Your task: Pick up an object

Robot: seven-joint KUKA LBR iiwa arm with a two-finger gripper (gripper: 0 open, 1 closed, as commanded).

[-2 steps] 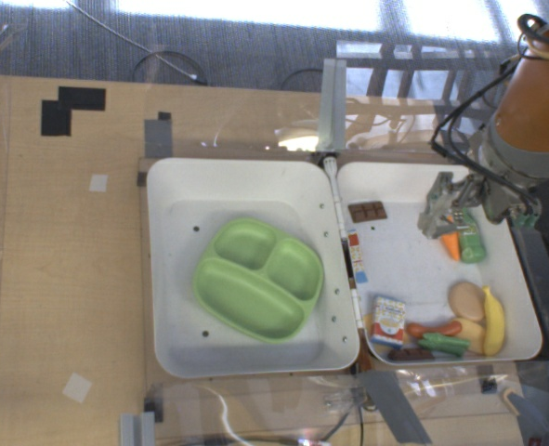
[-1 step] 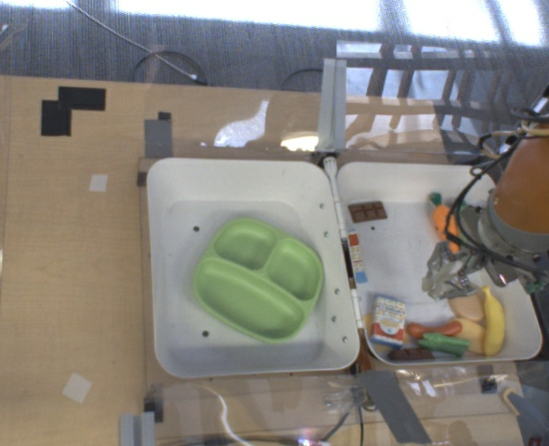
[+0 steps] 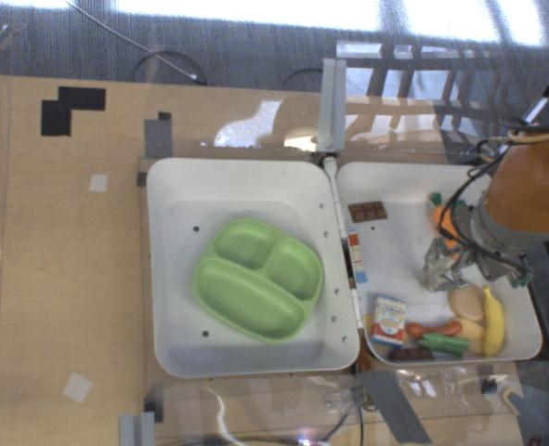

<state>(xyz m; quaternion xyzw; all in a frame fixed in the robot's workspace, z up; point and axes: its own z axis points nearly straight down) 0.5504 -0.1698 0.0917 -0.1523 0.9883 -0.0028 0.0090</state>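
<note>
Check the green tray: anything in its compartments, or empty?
Empty. The green tray lies flat in the left bin, and all three of its compartments show bare green with nothing in them.

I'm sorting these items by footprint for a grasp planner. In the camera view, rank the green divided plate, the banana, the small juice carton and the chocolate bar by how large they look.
1. Green divided plate, by far the largest.
2. Banana.
3. Small juice carton, close to the banana in area, so that order is unsure.
4. Chocolate bar, smallest.
</note>
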